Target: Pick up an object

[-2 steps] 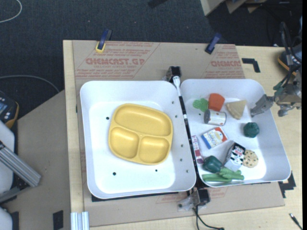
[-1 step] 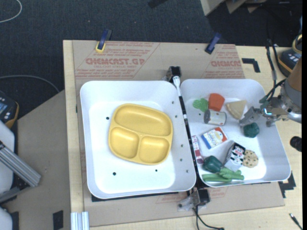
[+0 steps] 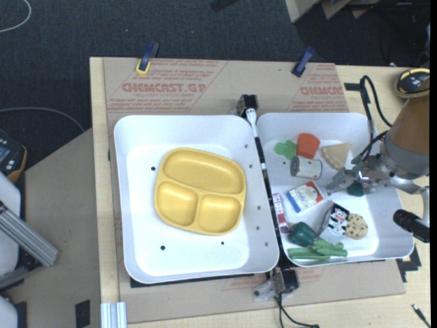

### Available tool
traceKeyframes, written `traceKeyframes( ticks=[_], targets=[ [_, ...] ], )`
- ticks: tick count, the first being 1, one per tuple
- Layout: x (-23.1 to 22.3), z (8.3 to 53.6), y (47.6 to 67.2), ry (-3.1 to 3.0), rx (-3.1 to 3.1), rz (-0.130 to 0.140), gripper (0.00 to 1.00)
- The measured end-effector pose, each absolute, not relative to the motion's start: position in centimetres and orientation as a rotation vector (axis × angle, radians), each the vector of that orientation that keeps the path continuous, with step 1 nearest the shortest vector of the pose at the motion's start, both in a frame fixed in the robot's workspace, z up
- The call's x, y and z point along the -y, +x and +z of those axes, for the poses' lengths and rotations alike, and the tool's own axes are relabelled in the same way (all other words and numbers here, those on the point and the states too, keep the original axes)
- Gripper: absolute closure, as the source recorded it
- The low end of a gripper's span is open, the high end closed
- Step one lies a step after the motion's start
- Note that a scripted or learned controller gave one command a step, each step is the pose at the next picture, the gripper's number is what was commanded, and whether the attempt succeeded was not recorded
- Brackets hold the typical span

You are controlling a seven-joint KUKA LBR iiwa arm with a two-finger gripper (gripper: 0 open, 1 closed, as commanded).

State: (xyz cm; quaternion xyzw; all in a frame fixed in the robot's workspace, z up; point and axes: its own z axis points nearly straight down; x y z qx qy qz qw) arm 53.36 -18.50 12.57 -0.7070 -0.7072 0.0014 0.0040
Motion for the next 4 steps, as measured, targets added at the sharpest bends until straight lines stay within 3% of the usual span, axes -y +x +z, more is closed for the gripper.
traceKeyframes(
  ticks=[1, 2, 4],
  targets=[
    [18.4, 8.6, 53.6, -2.221, 2.22, -0.006, 0.0],
    [18.5, 10.1, 53.8, -2.227, 2.228, -0.012, 1.0],
    [19.1, 21.7, 53.5, -2.228, 2.228, -0.005, 1.0]
  ],
)
